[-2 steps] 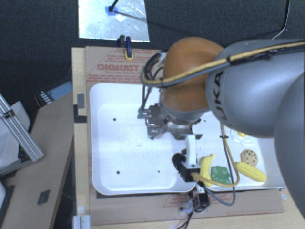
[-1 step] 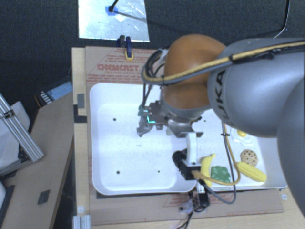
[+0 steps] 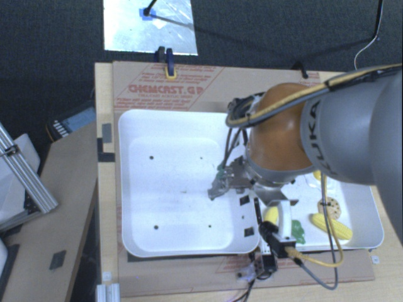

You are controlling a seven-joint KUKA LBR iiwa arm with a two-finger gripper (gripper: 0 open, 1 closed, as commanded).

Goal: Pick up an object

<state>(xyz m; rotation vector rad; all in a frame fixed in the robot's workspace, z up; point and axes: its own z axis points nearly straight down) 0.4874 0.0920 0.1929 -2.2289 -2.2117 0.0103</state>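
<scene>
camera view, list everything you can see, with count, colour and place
bins: two, white, side by side on the bench
corn cob: one, yellow, right bin
green object: one, right bin, near the front
yellow object: one, right bin, beside the divide, partly hidden
round patterned piece: one, pale, right bin
shiny sheet: one, silver, on the floor behind the bench
arm: one, grey with orange band, over the right bin
gripper: one, at the left bin's right side

White bins [image 3: 164, 168] sit on a tan bench [image 3: 189, 83] printed with red lettering. Grey arm [image 3: 359, 131], orange band [image 3: 280, 131]. Yellow corn [image 3: 332, 226], green piece [image 3: 297, 233].
</scene>
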